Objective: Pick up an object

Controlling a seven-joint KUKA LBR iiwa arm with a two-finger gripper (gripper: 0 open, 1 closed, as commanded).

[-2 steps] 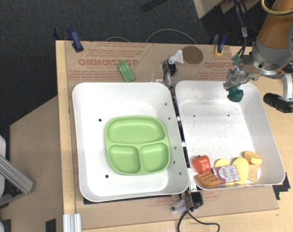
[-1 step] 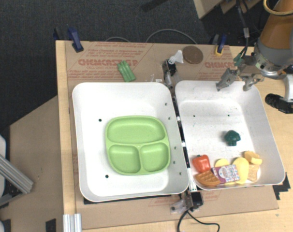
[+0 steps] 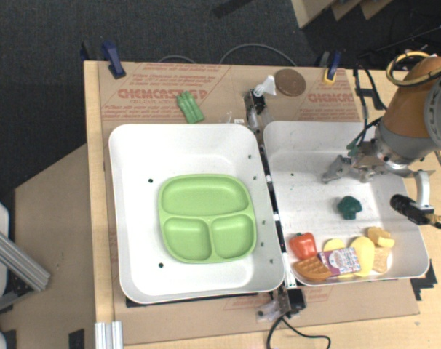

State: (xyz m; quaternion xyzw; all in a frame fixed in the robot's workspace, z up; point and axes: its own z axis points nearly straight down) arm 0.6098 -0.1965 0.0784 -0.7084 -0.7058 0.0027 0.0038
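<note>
Seemingly spread wide and empty, the gripper (image 3: 342,168) hovered mid right bin (image 3: 300,140); descending there risked missing the green toy (image 3: 349,208).

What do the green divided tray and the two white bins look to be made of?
The green divided tray looks like moulded plastic with a matte finish: even colour, rounded compartment edges, soft highlights. The left white bin and right white bin seem thin formed plastic, smooth and slightly glossy, with rounded corners; the exact material cannot be told.
</note>
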